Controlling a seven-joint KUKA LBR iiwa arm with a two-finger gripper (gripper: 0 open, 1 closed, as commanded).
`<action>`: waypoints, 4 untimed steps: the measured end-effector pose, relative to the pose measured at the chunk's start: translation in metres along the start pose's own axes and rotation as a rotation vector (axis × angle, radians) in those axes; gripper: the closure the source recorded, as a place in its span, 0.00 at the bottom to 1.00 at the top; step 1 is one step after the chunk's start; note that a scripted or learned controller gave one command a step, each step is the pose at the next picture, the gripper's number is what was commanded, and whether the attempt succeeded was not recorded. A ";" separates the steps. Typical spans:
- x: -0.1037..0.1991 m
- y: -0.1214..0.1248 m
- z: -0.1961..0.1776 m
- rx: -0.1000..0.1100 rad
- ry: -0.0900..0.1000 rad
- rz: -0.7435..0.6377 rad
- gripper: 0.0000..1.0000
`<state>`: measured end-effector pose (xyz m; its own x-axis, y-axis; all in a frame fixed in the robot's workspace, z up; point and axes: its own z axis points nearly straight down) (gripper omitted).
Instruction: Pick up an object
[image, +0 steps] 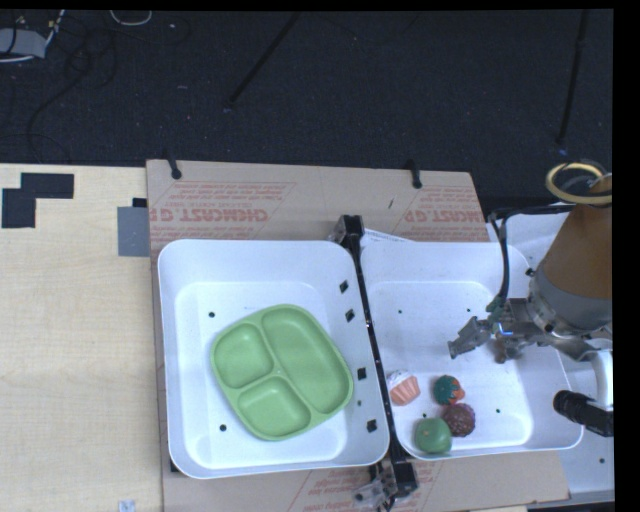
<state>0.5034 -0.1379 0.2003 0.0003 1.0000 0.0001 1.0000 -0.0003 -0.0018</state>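
2 white bins sit side by side on the bench, and the action is all on the right. The left bin (190, 290) carries a green divided plate (280, 372) with 3 compartments, lying flat near its middle. Over in the right bin (430, 300), 4 small objects cluster by the front edge: a pink-and-white piece (403, 388) close to the divider, a red-and-green ball (447, 389) just beside it, a dark red berry-like object (460, 419) below that, and a green round object (433, 436) at the front wall. The arm (585, 265) reaches in from the right, and the gripper (482, 340) hangs above the bin floor, fingers spread apart with nothing between them, clear of the cluster and up-right of it.
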 end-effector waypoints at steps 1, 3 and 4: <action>0.000 -0.002 0.043 0.006 0.002 0.000 0.00; -0.001 -0.004 0.114 0.002 0.001 0.001 0.00; -0.002 -0.003 0.102 -0.001 0.002 0.006 1.00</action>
<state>0.4998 -0.1399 0.0988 0.0059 1.0000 0.0017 1.0000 -0.0059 -0.0010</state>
